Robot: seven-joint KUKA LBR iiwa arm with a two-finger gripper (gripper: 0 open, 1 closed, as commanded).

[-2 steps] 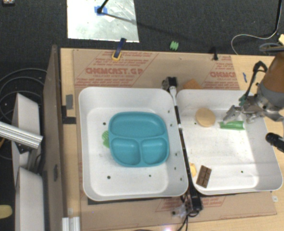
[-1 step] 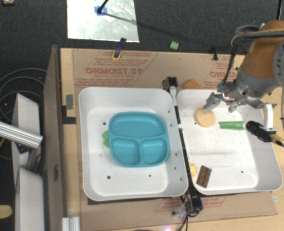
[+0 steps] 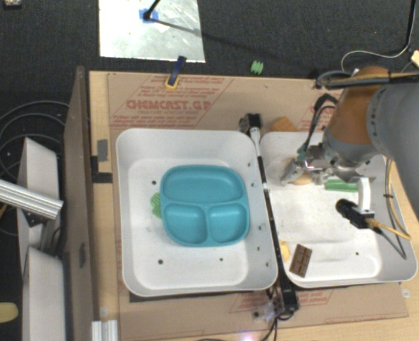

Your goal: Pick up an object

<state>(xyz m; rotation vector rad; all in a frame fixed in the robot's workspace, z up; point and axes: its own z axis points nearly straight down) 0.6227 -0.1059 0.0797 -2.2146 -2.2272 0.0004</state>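
Where the gripper (image 3: 300, 169) hangs low in the right bin (image 3: 337, 251), a tan piece (image 3: 304, 181) lies just beneath it; open or closed cannot be told. A green bar (image 3: 341, 186) lies beside, a brown block (image 3: 301, 260) nearer the front. The 2 bins rest on printed cardboard (image 3: 167, 105), dark carpet (image 3: 39, 48) around; a teal plate (image 3: 204, 204) lies in the left bin (image 3: 142, 261).

left bin (image 3: 135, 190) and right bin (image 3: 323, 219) sit side by side on printed cardboard (image 3: 167, 105)

Even, fairly bright overhead light; glare on the shiny sheet (image 3: 151, 21) far left; shadows soft; focus slightly soft; left bin (image 3: 188, 137) nearly washed out.
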